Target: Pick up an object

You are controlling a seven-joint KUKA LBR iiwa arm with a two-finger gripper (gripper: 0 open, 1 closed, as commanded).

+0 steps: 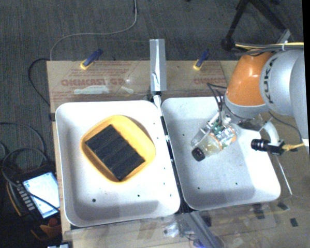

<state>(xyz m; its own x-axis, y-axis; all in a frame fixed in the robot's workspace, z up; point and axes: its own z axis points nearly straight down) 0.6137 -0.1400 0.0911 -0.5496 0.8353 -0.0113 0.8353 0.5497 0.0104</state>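
Yellow dish [140, 131] with black block [115, 151] in left bin [76, 203]; pincer [214, 139] over right bin [241, 189], grip state unreadable.

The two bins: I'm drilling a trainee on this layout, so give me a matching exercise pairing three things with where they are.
Things:
1. yellow dish
2. clear bottle with a black cap
3. blue clamp

Places:
A. right bin
B. bench edge behind the bins
C. left bin

Pairs: 1-C, 2-A, 3-B
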